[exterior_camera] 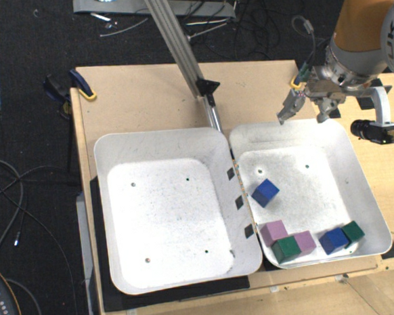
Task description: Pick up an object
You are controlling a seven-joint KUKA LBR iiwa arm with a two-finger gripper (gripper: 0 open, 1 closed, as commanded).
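My claw (304,113) hangs over the far rim of the right bin (361,174), fingers spread apart with nothing between them. The blocks lie well away from it, toward the near side. One blue cube (265,191) sits alone mid-bin; along the near wall a pink block (274,231), a green block (286,249) and a second pink block (304,242) huddle touching — just beside them, another blue block (333,239) and a dark green block (353,232). The left bin (116,160) lies alongside.
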